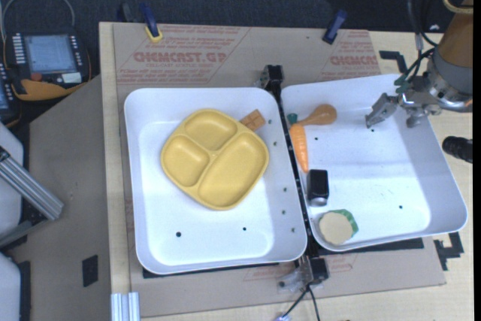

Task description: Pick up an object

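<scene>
The left white plastic bin [150, 237] holds a yellow divided plate [215, 158]. In the right white bin [428, 192], my gripper [394, 110] hovers spread and empty, well apart from the orange carrot [301, 148], black block [318, 186] and round tan disc [336, 227]

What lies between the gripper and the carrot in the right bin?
In the camera view, mostly bare white bin floor separates the gripper from the carrot. A tan pear-shaped object lies just above that line, near the carrot's top.
</scene>
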### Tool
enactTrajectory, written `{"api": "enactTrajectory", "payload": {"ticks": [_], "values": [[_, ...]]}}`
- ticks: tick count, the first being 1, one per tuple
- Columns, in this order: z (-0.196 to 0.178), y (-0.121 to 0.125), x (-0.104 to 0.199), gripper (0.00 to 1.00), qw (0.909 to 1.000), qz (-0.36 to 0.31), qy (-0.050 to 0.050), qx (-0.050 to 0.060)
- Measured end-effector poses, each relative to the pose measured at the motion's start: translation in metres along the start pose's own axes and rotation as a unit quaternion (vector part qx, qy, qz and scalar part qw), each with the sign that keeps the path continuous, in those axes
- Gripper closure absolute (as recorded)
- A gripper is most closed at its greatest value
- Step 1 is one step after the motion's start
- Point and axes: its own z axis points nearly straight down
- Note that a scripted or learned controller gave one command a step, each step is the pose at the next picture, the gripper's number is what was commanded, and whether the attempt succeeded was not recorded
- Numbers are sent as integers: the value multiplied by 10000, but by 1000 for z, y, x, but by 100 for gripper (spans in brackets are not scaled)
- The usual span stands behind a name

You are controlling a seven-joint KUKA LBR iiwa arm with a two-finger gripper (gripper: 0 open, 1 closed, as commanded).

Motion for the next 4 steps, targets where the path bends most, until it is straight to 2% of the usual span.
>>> {"api": "enactTrajectory", "payload": {"ticks": [1, 2, 3, 4], "values": [[53, -6, 10, 0, 10000, 2, 14, 38], [103, -5, 9, 0, 10000, 0, -14, -3], [88, -2, 8, 100, 10000, 3, -32, -53], [40, 8, 4, 100, 10000, -4, -9, -26]]}}
